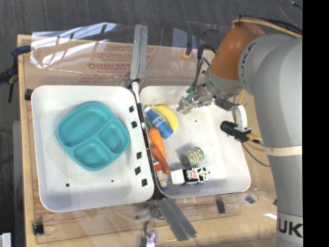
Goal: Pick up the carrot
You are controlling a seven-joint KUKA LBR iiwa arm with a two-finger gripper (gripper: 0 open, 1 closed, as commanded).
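The orange carrot point(158, 148) lies lengthwise along the left wall of the right bin point(226, 181), tip pointing toward the front. My gripper point(189, 103) hangs over the back of that bin, well above and to the right of the carrot, near the yellow banana. Nothing shows between its fingers, and the wrist hides how far apart they stand.
A blue bottle point(157, 120) and a yellow banana point(168, 116) sit just behind the carrot. A small green can point(192, 157) and a white toy car point(190, 176) lie to its right. A teal divided plate point(92, 135) rests in the left bin point(46, 189).
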